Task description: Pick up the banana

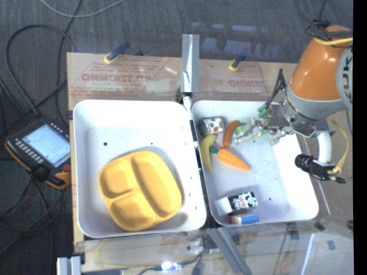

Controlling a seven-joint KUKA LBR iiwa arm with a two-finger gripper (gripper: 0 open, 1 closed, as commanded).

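One banana concerns us: it lies against the left wall of the right bin, its long axis running near to far, the near tip by the wall and the far tip up by a small can. Beside it sits a carrot. Our hand hovers farther back and to the right, so we must travel left and nearer; whether it is apart or together we cannot tell.

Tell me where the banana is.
The banana lies in the right bin, along its left wall, just below the small can and left of the carrot.
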